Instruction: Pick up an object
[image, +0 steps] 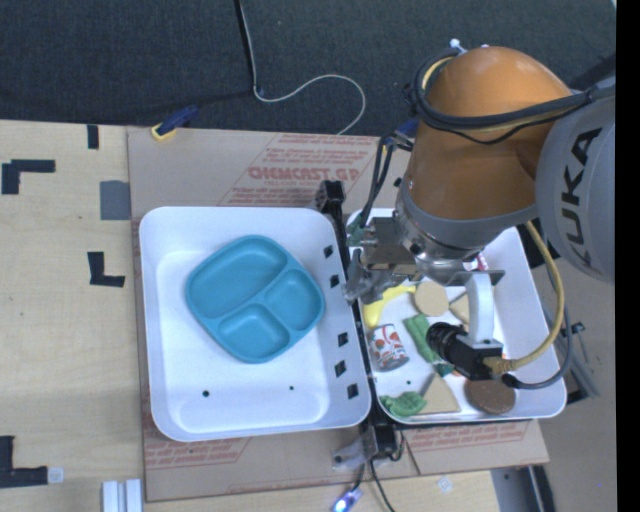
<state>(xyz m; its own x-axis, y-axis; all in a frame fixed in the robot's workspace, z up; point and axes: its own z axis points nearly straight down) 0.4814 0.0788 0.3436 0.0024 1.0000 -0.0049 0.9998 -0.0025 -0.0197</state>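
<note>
The arm's wrist hangs over the right bin (535, 405), its jaws hidden so their state cannot be told, with the clutter of small objects (420, 330) directly beneath and slightly toward the near rim.

The grey arm (590, 190) enters from the right edge of the frame, its broad orange band (480, 130) filling the upper right. Below the band the wrist points down toward centre right, where the gripper (385, 270) sits; its fingertips are hidden from above.
</note>
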